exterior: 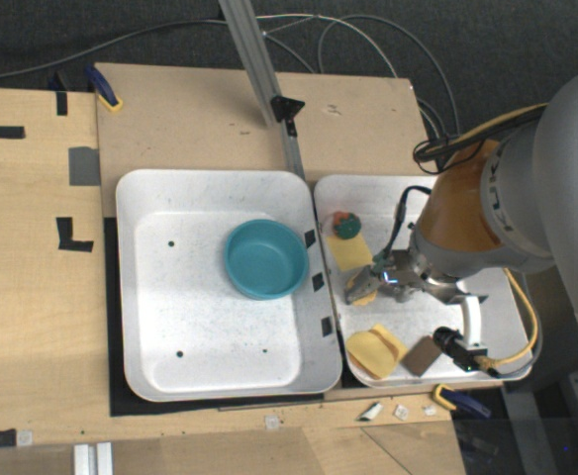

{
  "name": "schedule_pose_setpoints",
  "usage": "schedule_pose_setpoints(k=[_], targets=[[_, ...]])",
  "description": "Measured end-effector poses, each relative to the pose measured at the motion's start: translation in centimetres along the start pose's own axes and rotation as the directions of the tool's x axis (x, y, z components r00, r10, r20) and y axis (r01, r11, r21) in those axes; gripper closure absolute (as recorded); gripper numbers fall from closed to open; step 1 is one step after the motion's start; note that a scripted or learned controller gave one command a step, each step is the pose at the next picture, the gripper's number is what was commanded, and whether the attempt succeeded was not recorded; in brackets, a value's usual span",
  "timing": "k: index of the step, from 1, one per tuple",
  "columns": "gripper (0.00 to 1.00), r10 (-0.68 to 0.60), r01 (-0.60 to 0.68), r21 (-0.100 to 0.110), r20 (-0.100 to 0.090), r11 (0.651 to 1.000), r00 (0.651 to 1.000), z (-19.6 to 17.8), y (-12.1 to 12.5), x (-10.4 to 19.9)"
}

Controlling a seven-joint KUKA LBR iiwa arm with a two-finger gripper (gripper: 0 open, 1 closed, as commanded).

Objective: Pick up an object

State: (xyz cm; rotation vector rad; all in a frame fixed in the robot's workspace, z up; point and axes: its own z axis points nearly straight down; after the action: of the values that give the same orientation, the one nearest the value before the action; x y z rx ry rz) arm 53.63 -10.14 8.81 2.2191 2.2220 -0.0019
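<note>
Camera view puts your arm (487, 211) reaching in from the right, low over the right bin (522, 310). Your jaws (366, 283) sit at the lower end of a yellow bottle (349, 248) lying near the bin's left wall, with a red and green cap end (344, 225) above it. You cannot tell whether the jaws are open or closed on anything; they blur into the bottle's edge. Near the bin's front you have a yellow sponge (372, 351) and, just beside it to the right, a brown block (421, 356). In the left bin (150, 265) a blue bowl (265, 257) stands upright toward the right side. Both bins rest on the desk (32, 255).
</note>
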Motion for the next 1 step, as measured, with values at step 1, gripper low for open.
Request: schedule_pose_setpoints(k=[1], targets=[[1.0,-0.001,0.001,0.001,-0.002,1.0,1.0,-1.17,0.02,0.08]])
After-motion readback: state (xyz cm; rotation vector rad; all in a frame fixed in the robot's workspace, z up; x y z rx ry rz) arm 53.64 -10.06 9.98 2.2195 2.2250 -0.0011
